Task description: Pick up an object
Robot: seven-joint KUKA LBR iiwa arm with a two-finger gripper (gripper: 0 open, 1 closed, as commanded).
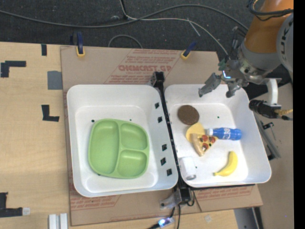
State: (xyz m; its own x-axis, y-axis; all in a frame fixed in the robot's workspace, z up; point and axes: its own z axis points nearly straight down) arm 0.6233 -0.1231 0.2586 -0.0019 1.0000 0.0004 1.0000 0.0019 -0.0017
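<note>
My gripper [220, 88] hangs open over the back edge of the right bin [248, 175], its two grey fingers spread apart with nothing between them. Below it in the bin lie a brown round cookie [188, 113], a yellow pizza slice [199, 140], a blue and white bottle [226, 134] on its side, a yellow banana [228, 165] and a small white object [187, 165] near the front left corner. The cookie is the nearest thing to the gripper, a little to its front left.
The left bin [78, 175] holds a green divided plate [119, 148]. A black divider with clips [163, 128] runs between the bins. Cables [143, 18] lie across the dark floor behind the bench. Cardboard [133, 66] lies under both bins.
</note>
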